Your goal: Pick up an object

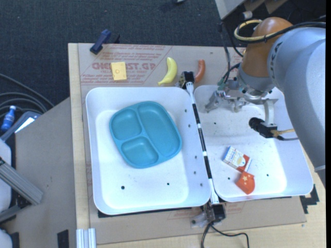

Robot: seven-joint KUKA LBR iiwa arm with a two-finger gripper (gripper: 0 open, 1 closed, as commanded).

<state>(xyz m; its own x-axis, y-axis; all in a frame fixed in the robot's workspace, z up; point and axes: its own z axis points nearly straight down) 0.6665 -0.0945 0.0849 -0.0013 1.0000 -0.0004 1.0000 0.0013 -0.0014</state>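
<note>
camera view: arm reaches in from the right, gripper (227, 98) low over the back of the right bin (289, 185).
fingers: state cannot be told, nothing visible between them.
objects: small carton (237, 158) and orange piece (246, 182) lie near the bin's front, well apart from the gripper.
left bin (103, 190): holds a blue divided plate (145, 133).
risk: closing where it hovers would likely catch nothing; the carton lies flat and could slide.
</note>
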